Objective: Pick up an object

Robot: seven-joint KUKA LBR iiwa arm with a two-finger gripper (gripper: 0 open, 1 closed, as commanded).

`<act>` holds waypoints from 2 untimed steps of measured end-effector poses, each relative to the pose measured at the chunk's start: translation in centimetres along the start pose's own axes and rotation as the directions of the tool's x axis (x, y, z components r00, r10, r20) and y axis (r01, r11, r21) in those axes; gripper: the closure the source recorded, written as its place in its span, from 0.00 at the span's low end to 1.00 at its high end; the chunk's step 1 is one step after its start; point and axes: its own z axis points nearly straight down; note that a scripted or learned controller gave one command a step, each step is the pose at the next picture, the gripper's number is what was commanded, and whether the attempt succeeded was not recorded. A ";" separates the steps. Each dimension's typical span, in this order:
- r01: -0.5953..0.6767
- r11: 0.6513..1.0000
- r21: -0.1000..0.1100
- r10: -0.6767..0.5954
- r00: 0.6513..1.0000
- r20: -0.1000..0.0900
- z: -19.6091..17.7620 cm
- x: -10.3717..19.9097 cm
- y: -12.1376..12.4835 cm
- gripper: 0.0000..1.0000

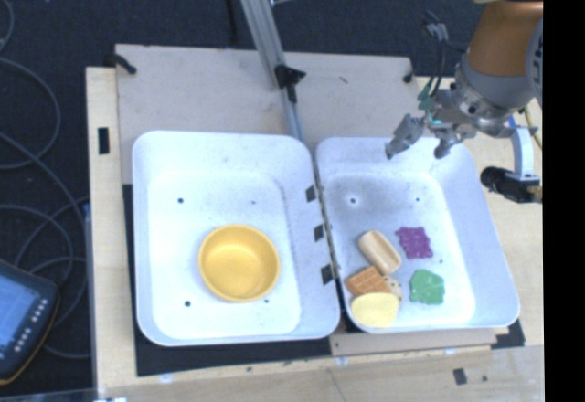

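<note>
Claw (423, 142) at upper right of frame, over far rim of right bin (475, 208), prongs apart, nothing between them. Candidate objects low in that bin: tan block (378, 250), purple piece (414, 241), green piece (426, 287). Pick not begun; descent, grasp, lift all remain.

Left bin (160, 208): white, faint grey speckling across its floor.
Right bin (475, 236): white, same grey speckling toward the far end.
Bowl (239, 262): yellow, uniform, slightly darker orange-yellow at the rim.
Bread-shaped piece (378, 250): tan, paler top.
Waffle-like piece (367, 281): orange-brown, gridded pattern.
Rounded piece (376, 309): pale yellow, plain.
Knobbly block (414, 242): purple.
Knobbly block, second (426, 287): green.
Tabletop (105, 208): light beige.
Arm (505, 35): orange band, grey below.
Claw (420, 142): grey metal.
Slanted rail (258, 7): silver-grey.
Floor (55, 16): dark, near black.
</note>
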 end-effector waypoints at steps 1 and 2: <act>0.000 1.000 0.000 0.000 1.000 0.000 0.0 0.0 0.0 0.00; -0.005 1.000 0.004 0.005 1.000 0.003 4.2 -0.4 -0.3 0.00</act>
